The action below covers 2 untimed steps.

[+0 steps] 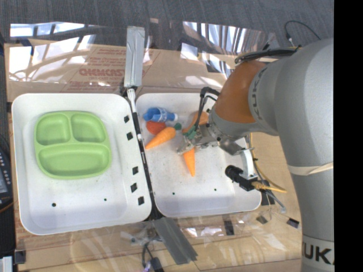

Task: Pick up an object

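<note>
In the right bin lie two orange carrots: one near the bin's left side, pointing down-left, and one in the middle, pointing down. A blue bottle-like toy and a red piece lie by the first carrot. Another orange piece peeks out beside the arm. My gripper hangs low over the bin, just above the top end of the middle carrot. The wrist hides most of it.
The left bin holds a green divided plate. The grey arm with its orange band covers the right bin's right part. A grey divider strip runs between the bins at the back.
</note>
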Each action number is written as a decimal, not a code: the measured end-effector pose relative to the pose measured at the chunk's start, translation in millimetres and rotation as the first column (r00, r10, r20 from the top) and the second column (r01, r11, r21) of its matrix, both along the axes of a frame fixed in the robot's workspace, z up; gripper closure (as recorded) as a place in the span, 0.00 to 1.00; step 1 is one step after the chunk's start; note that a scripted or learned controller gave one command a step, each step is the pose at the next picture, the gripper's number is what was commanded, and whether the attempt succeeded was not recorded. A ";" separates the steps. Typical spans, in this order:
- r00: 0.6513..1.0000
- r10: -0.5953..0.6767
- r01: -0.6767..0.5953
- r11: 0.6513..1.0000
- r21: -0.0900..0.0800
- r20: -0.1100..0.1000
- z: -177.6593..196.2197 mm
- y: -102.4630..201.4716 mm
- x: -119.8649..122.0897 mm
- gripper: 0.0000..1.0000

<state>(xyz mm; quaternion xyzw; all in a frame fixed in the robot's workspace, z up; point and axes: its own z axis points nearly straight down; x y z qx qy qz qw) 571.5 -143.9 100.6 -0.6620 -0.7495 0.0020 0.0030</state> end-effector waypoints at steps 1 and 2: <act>0.998 -0.058 0.058 0.998 0.000 0.008 126.6 42.9 28.6 1.00; 0.995 -0.095 0.096 0.995 -0.001 0.005 174.1 65.7 17.0 1.00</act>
